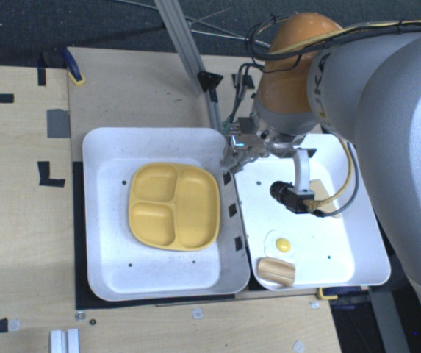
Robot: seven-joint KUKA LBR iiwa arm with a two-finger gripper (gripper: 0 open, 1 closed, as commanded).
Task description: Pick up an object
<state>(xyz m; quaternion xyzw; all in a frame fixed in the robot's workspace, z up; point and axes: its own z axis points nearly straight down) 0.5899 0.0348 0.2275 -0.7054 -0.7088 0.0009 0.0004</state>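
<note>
The left bin [107,271] holds one smooth yellow plate [174,205] with three hollows. The gripper [234,151] hangs over the bins' shared wall, and I cannot tell whether it is open or closed. In the right bin [357,263], one flat fried egg [281,245] and one rounded tan roll [276,271] lie at the near edge.

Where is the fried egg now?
In the camera view, the fried egg lies in the right bin, near its front edge, behind the bread roll.

The arm [386,109] was a bulky, smooth grey shell with a rounded orange band [298,43] above the wrist. Thin black cables [256,39] looped beside it. The claw [238,149] was small, dark metal.
</note>
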